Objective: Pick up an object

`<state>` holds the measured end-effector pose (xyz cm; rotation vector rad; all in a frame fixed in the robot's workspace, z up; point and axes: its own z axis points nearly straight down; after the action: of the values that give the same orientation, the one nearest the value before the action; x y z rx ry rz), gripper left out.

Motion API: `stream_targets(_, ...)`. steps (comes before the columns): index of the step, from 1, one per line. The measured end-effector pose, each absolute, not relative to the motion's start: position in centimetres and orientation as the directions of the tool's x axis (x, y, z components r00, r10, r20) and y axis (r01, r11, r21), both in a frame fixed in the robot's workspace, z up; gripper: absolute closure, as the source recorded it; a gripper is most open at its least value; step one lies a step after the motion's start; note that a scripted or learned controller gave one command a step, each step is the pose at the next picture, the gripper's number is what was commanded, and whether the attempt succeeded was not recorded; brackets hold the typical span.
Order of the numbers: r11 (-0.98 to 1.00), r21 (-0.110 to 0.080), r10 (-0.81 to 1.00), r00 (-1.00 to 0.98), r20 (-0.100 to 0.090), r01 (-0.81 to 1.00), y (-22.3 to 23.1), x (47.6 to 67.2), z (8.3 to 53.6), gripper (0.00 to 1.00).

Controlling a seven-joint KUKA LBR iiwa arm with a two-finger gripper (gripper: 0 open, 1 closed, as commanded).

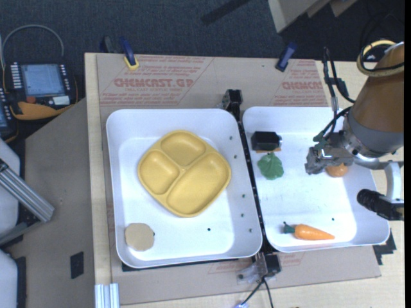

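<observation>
Surface (96, 172): brown board printed with red lettering, carrying two white bins side by side; two blue clamps sit on its far edge.
Left bin (115, 191): shallow, white, left of the divider (247, 172).
Right bin (359, 226): shallow, white, right of the divider.
Divider: dark strip running between the two bins, with a black fitting at each end.
Plate (184, 172): yellow, three compartments, lying flat in the left bin, left of the divider and clear of it.
Disc (139, 237): tan, round, flat, in the near left corner of the left bin, well left of the divider.
Block (265, 140): small, black, in the right bin just right of the divider, at the far end.
Broccoli (271, 166): green lump, just right of the divider, directly nearer than the block and almost touching it.
Carrot (309, 232): orange with a green tip pointing toward the divider, lying flat near the front wall of the right bin.
Orange piece (336, 169): small rounded item, well right of the divider, partly hidden under the hand.
Arm (379, 101): grey with an orange band, entering from the right, above the right bin.
Hand (324, 160): grey, low over the right bin, right of the broccoli and apart from it, against the orange piece; whether its digits are apart, together or clamped on the piece cannot be told.
</observation>
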<state>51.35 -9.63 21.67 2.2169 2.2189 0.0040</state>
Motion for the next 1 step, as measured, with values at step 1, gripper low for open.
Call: stream_targets(1,0.006,0.003,1.000,-0.006,0.001,1.000,-4.64,52.46,21.79,1.00)
